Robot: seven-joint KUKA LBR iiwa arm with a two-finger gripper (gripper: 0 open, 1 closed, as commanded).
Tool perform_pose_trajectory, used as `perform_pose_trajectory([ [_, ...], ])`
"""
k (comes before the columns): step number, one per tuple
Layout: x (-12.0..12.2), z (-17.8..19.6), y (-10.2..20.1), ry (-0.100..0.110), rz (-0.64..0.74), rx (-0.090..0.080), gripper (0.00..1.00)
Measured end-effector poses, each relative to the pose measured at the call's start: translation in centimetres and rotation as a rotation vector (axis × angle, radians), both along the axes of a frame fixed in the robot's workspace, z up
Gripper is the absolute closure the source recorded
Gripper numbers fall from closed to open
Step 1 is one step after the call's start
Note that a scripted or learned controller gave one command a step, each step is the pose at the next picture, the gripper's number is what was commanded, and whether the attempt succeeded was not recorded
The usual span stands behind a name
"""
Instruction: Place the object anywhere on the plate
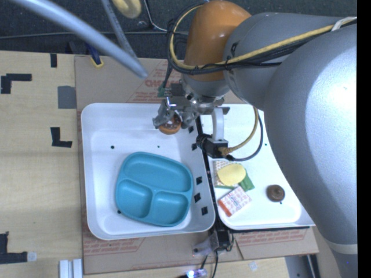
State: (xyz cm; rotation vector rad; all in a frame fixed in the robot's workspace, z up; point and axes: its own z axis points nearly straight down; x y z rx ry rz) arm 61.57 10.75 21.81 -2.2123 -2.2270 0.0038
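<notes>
Where the arm (290, 80) reaches in from the right, its gripper (169, 119) hangs over the far part of the left bin (93, 155), close to that bin's back wall. A small brown round object (169, 127) sits right at the fingertips, seemingly between them, so the fingers look closed on it, though the view is too blurred there to be certain. Being round as seen from above, it shows no clear long axis or pointing direction.

The blue plate (153, 189) lies in the near half of the same bin, a rounded rectangle with three compartments, its long side running at a slant from upper left to lower right. White floor shows open on its far and left sides; its right edge comes near the wall between the bins.

The right bin (287, 216) holds a yellow piece (231, 174) on something green (248, 183), a red and white packet (234, 201) just below them, and a small brown disc (275, 193) apart to the right. Both bins rest on brown cardboard (116, 77) laid over a pale wooden bench (35, 172).
</notes>
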Motion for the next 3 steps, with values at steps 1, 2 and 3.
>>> perform_pose_trajectory([
  [1,0.1,0.4,0.7,-0.001,-0.004,0.0,1.0],
  [2,0.6,0.8,2.2,-0.002,-0.004,0.0,1.0],
  [3,0.6,0.8,2.2,-0.001,-0.004,0.0,0.0],
])
